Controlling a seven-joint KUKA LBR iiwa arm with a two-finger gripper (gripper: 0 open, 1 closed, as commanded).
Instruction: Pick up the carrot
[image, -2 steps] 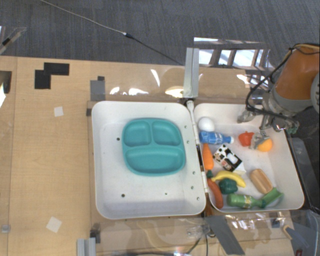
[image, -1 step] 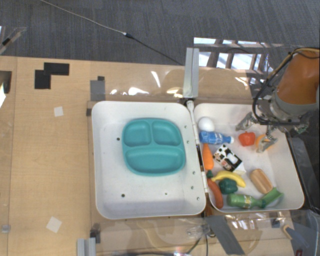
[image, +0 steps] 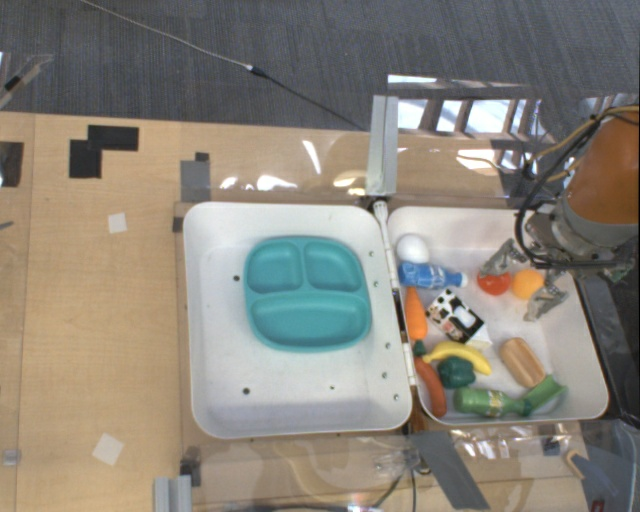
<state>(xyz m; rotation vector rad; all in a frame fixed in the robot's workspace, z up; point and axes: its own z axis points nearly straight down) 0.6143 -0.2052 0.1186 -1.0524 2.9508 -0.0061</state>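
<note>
The carrot is a short orange stick lying along the left wall of the right bin, pointing toward the front. My gripper hangs over the right part of that bin, well to the right of the carrot. Its fingers are spread open. A small red ball and an orange ball lie in the gap below them, and neither looks pinched.
Around the carrot lie a white egg, a blue bottle, a black-and-white cube, a banana and a red pepper. A bread roll and green items lie at the front. A teal divided plate sits in the left bin.
</note>
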